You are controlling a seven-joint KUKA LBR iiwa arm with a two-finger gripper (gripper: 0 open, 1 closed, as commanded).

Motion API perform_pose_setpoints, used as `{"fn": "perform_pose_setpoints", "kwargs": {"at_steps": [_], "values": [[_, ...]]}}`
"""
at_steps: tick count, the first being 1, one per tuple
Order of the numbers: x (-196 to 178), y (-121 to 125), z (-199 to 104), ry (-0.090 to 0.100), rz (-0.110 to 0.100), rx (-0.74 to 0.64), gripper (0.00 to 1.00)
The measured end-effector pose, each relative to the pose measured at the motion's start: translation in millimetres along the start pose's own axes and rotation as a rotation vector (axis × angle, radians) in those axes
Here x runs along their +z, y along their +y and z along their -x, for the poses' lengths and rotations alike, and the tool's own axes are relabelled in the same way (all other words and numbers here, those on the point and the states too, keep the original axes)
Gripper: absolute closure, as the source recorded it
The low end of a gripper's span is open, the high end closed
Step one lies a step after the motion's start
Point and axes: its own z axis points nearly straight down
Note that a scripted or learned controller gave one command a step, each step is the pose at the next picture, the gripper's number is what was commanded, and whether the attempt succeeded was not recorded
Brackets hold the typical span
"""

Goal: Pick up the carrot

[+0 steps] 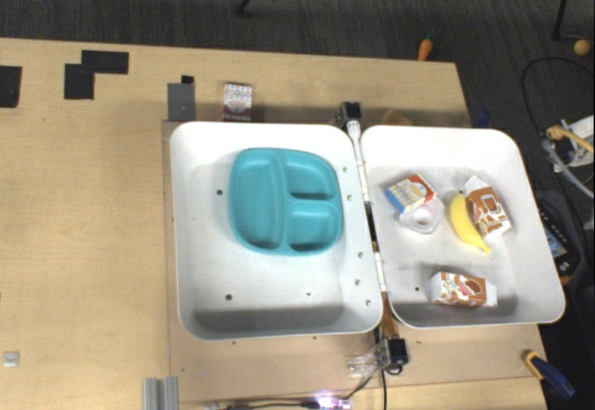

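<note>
As laid out on the wooden bench (84,241): left white bin (200,213) with a teal divided plate (284,201) at its middle; right white bin (521,301) with a blue-and-red carton (406,191) touching a small white cup (423,218), a banana (465,222) against a brown-and-white carton (489,211), and another brown-and-white carton (462,288) lying near the front wall. Beyond the right bin, at the bench's far edge, a small orange object (425,48), too small to confirm as the carrot.
</note>
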Motion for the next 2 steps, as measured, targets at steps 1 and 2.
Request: {"fn": "perform_pose_setpoints", "kwargs": {"at_steps": [1,2], "values": [[79,-5,-73,-0.006,-0.005,-0.007,0.0],[131,34,-106,-0.005,-0.002,-0.006,0.0]]}}
